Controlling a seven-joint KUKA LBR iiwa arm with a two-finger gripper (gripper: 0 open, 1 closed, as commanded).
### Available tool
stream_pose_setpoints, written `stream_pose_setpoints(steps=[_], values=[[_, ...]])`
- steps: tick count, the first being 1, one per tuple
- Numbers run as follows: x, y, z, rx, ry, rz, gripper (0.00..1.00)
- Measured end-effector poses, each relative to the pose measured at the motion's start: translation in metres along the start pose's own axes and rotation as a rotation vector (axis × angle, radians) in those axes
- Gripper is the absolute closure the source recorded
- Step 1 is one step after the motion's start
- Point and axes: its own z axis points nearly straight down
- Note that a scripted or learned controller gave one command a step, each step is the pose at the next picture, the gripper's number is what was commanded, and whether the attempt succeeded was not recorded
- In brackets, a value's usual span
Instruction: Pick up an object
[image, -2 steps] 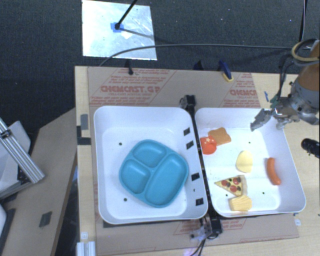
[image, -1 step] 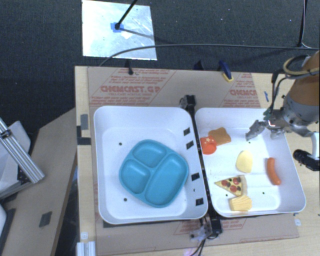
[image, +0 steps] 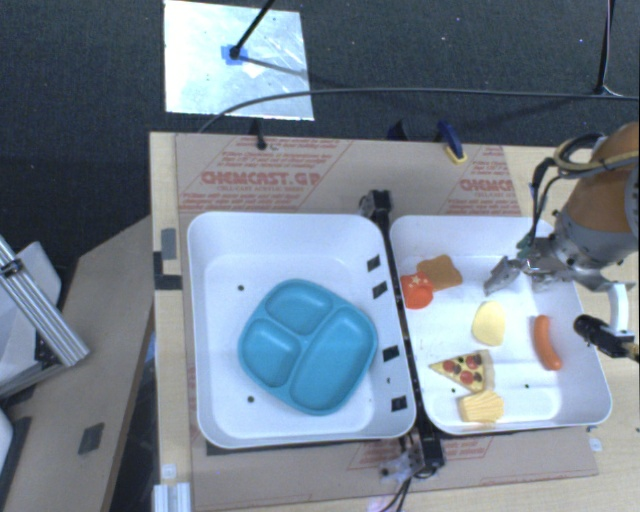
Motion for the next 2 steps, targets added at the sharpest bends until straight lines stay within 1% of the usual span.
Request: stream_pose_setpoints(steps=[1, 2], values=[[0.000, 0.000, 0.041, -0.001, 0.000, -0.001, 0.00], [0.000, 0.002, 0.027, -0.006, -0.002, -0.001, 1.00]])
